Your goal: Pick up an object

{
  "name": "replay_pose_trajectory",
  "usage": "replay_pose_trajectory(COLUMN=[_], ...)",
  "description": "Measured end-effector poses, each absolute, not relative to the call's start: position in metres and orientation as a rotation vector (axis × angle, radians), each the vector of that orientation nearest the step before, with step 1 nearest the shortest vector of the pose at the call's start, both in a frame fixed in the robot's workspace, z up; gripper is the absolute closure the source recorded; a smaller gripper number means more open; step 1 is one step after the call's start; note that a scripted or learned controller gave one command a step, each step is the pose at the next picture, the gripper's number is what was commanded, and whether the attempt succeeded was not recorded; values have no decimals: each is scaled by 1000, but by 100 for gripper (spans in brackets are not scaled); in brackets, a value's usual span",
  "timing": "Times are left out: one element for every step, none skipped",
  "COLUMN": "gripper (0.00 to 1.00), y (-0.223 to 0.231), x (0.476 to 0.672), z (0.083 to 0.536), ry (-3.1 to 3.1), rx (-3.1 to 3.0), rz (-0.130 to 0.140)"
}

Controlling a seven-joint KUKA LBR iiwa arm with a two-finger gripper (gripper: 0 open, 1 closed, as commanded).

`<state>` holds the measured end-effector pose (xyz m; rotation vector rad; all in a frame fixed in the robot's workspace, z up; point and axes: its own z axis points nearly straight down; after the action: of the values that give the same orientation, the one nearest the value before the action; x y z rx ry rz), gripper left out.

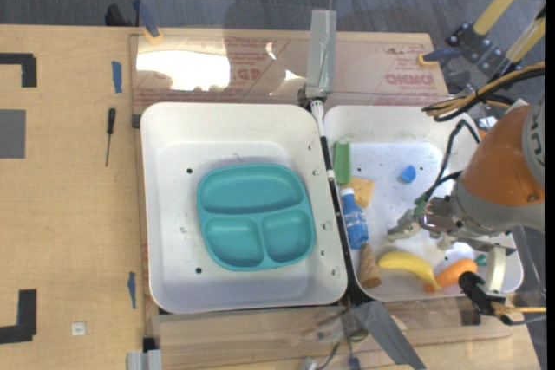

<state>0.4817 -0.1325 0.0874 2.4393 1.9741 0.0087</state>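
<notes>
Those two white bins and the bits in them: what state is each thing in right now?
Left bin: holds a teal plate.
Teal plate: lying flat, right way up, three compartments with nothing in them.
Right bin: holds several small things.
Green stick: flat, along the left wall.
Blue tube: lying flat.
Blue block: loose, on its own.
Banana: lying flat.
Orange thing: beside the banana.
Pincer: low over the right bin, nothing visibly held.

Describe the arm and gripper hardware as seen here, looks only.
The arm is grey with a broad orange band above the wrist. Black cables loop along its upper side. The gripper is small, metallic grey, with thin fingers.
</notes>
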Motion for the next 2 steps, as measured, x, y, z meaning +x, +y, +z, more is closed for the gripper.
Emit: replay_pose_trajectory(gripper=[0, 0], y=[-119, -126], x=[610, 609], z=[87, 94], ry=[2096, 2327], rx=[2335, 2108], rz=[6, 0])
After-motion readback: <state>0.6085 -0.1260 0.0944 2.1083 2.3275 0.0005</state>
